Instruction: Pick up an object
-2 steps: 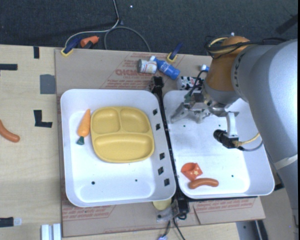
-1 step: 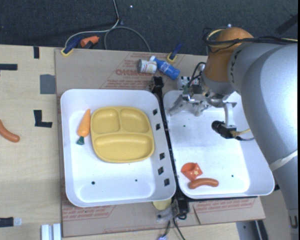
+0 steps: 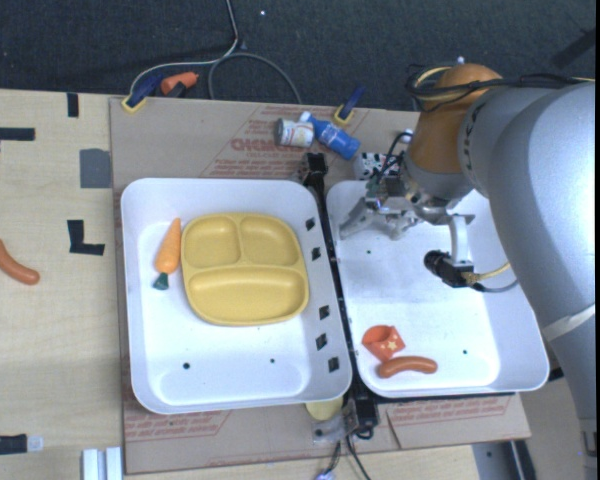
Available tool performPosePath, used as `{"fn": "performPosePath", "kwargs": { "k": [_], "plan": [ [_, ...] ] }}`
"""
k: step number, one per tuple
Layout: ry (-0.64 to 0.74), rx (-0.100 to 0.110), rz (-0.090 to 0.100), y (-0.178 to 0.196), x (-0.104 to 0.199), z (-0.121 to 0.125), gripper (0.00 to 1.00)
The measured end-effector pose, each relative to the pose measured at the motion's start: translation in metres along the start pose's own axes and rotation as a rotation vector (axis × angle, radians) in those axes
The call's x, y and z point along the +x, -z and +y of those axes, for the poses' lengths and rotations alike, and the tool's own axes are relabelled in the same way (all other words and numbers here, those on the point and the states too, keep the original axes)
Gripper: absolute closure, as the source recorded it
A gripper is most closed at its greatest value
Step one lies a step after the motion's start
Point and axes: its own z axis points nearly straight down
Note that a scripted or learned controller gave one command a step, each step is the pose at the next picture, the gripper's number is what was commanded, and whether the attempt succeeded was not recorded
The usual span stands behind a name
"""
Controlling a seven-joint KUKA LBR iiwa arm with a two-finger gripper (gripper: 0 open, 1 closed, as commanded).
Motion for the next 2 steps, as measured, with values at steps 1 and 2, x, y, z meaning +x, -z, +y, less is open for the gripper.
{"fn": "performPosePath", "kwargs": {
  "k": [1,2],
  "plan": [
    [0.002,0.003,0.002,-0.0005,-0.0022,0.0141,0.0],
    [0.001,0.003,0.002,0.0079,0.0044,0.0134,0.0]
  ]
}}
